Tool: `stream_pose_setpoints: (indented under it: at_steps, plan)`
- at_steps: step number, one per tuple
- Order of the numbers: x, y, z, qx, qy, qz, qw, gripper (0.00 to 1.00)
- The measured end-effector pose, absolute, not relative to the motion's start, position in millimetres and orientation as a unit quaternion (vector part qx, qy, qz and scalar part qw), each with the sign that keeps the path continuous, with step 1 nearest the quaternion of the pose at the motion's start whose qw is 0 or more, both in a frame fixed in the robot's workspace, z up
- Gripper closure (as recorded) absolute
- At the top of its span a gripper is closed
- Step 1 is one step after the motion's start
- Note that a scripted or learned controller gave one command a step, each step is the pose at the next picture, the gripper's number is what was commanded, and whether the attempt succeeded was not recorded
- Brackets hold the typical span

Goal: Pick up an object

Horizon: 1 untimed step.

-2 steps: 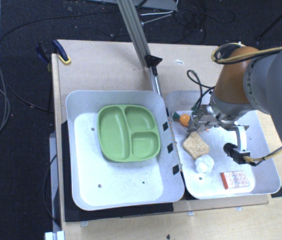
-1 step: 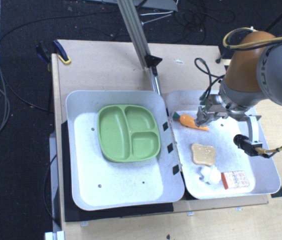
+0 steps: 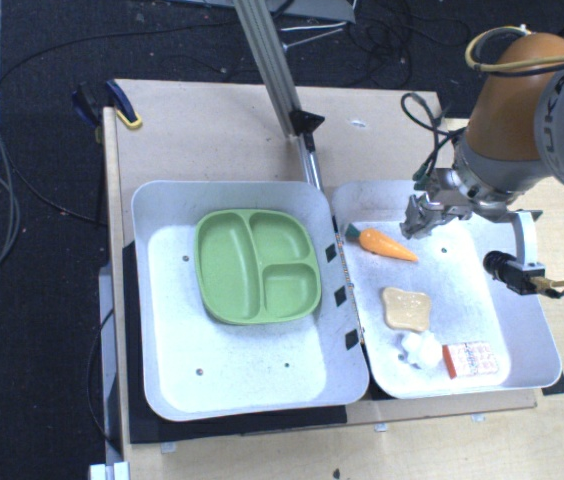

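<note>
Gripper (image 3: 417,223) hangs over the right bin (image 3: 522,313), just beside the toy carrot (image 3: 389,245); finger state cannot be told; nothing visibly held

Two bins (image 3: 162,298), one tray (image 3: 259,266), one carrot (image 3: 388,245), perhaps three other items.
</note>
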<state>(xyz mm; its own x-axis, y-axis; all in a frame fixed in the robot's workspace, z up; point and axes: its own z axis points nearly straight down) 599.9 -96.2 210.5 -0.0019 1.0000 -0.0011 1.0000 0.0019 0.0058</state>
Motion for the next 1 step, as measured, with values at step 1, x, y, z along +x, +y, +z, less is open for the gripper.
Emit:
stream_pose_setpoints:
  at_steps: [1]
  plan:
    - [594.8, -46.8, 224.1, 0.704, 0.710, 0.0014, 0.000, 1.00]
